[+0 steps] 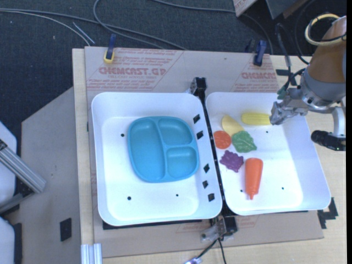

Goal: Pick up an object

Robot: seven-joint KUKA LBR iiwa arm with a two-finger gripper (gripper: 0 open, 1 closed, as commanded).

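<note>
The right bin (pixel 308 164) holds several toy foods: a yellow corn cob (pixel 254 118), a yellow piece (pixel 230 124), an orange-red round piece (pixel 221 139), a green leafy piece (pixel 243 142), a purple grape bunch (pixel 232 160) and an orange carrot (pixel 252 176). My gripper (pixel 276 116) hangs at the corn cob's right end, over the bin's far side. Its tip is small and dark here.
The left bin (pixel 110 147) holds a blue divided tray (pixel 163 148). A black divider with clips (pixel 204 147) runs between the bins. Clamps (pixel 110 54) hold the board at the back. Cables lie on the floor beyond.
</note>
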